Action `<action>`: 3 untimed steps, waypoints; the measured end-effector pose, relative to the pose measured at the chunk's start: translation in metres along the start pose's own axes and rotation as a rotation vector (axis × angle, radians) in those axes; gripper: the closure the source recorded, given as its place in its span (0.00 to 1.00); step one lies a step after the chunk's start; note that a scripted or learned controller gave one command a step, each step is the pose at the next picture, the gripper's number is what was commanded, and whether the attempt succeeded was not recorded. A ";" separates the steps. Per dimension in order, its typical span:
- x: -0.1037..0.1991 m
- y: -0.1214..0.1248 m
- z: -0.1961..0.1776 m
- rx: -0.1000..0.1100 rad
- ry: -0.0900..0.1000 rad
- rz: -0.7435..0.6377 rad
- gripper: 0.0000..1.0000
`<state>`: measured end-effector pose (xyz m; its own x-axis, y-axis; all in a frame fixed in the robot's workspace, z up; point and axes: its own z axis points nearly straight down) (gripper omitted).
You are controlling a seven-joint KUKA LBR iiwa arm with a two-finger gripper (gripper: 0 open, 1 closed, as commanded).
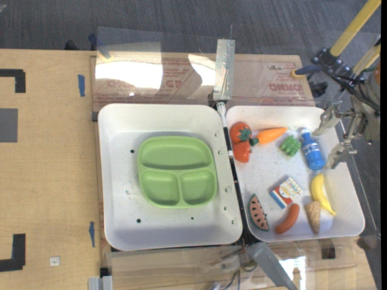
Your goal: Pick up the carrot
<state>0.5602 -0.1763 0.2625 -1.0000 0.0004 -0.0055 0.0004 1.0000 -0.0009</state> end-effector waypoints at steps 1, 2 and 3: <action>-0.047 0.037 0.106 -0.002 0.008 0.239 0.00; -0.060 0.039 0.164 0.001 -0.006 0.236 0.00; -0.085 0.068 0.174 0.017 0.040 0.457 0.00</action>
<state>0.6467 -0.1084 0.0886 -0.8964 0.4422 0.0291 0.4417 0.8969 -0.0235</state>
